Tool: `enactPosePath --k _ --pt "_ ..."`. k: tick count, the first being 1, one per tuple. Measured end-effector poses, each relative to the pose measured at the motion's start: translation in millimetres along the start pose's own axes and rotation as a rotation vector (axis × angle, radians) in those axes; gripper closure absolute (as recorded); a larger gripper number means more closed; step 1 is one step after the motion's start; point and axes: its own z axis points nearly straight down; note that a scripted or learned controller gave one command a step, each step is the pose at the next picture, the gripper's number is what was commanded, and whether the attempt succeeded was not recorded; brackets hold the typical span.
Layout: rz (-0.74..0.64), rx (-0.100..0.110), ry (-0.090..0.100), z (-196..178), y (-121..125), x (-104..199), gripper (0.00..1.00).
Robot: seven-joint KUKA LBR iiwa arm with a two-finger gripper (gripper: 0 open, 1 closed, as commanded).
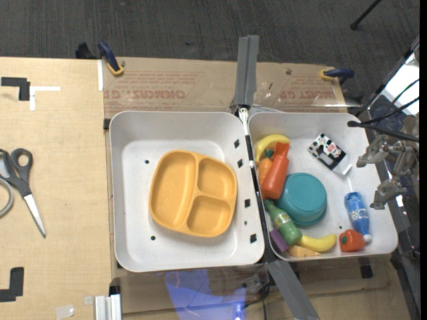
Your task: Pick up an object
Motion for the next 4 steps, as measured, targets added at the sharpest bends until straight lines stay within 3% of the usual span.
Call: enactPosePath --k 1,2,3,4 --pt "-0.006 0.0 0.001 139 -31 23 0.0" --pt "-0.251 -0.001 0.0 176 62 -4 0.0" --pt "-0.345 0.002 -0.005 157 -2 -83 0.0" --pt "-0.191 0.001 -0.006 174 -15 -105 0.0"
